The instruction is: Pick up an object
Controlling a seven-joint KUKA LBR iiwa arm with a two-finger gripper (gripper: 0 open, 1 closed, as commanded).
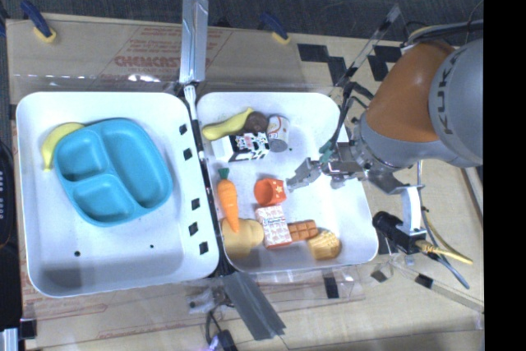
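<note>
Left bin [33, 259]: white, shallow, on the counter [99, 53]; it holds a blue divided tray [113, 168], with a yellow banana [56, 140] tucked against the tray's 10 o'clock edge.

Divider [193, 53]: a grey bar running up between the two bins.

Right bin [329, 107]: white, holding a cluster of toy foods in its left and lower parts.

Upper cluster: a second yellow banana [226, 126], a dark brown round piece [256, 122] touching it, a black-and-white carton [248, 145] just below, and a small white can [278, 131] lying at the carton's 2 o'clock.

Lower cluster: a carrot [228, 204] lying lengthwise, a pale potato-like piece [243, 236] at its lower end, a red-and-white packet [273, 226], a brown bar [302, 231] and a tan bread piece [325, 244].

Orange-red round fruit [270, 191]: lies apart from the tool, just at its 8 o'clock; nearest object to it.

Tool [302, 174]: low over the right bin's middle; nothing sits between its fingers; whether they stand wide or narrow cannot be told.

Arm [427, 107]: grey with an orange band, entering from 3 o'clock.
</note>
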